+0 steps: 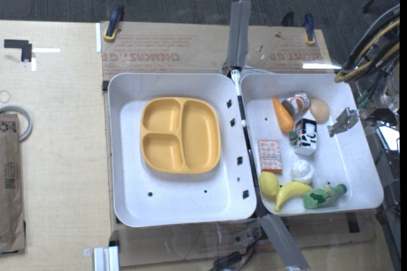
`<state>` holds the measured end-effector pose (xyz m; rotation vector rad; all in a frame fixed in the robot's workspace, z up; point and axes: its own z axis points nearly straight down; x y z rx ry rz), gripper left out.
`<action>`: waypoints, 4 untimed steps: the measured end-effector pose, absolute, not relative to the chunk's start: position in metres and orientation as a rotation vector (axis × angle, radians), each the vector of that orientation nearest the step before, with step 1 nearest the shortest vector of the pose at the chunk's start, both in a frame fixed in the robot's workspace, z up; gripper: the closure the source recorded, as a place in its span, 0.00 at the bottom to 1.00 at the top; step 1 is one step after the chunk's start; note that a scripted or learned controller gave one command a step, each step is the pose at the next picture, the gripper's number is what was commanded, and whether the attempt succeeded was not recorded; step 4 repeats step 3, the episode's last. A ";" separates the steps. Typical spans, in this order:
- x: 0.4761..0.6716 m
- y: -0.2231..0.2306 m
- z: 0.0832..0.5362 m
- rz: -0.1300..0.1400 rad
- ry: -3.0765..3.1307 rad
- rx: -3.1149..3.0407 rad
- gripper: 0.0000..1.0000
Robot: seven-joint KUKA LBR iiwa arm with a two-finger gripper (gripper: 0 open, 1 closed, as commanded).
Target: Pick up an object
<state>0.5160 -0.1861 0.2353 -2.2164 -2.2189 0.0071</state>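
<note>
Two white bins [121, 155]; the left holds a yellow divided plate [181, 135]. In the right: an orange carrot [283, 114], a black-and-white carton [306, 135], a red-and-white box [270, 156], a yellow lemon [269, 184] and banana [291, 192], and a green bottle [323, 196], perhaps with a printed label.

view: overhead, slanted down | covers: left bin [121, 155]; right bin [356, 155] | arm side: right

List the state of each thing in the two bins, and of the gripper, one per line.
yellow divided plate: flat in the left bin, compartments bare
carrot: lying in the right bin
black-and-white can: on its side
banana: lying flat, beside the lemon
green bottle: on its side
red box: lying flat
gripper: above the right bin's right side, holding nothing visible
</note>
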 end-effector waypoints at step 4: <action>0.595 -0.142 0.090 0.004 -2.460 -1.953 0.00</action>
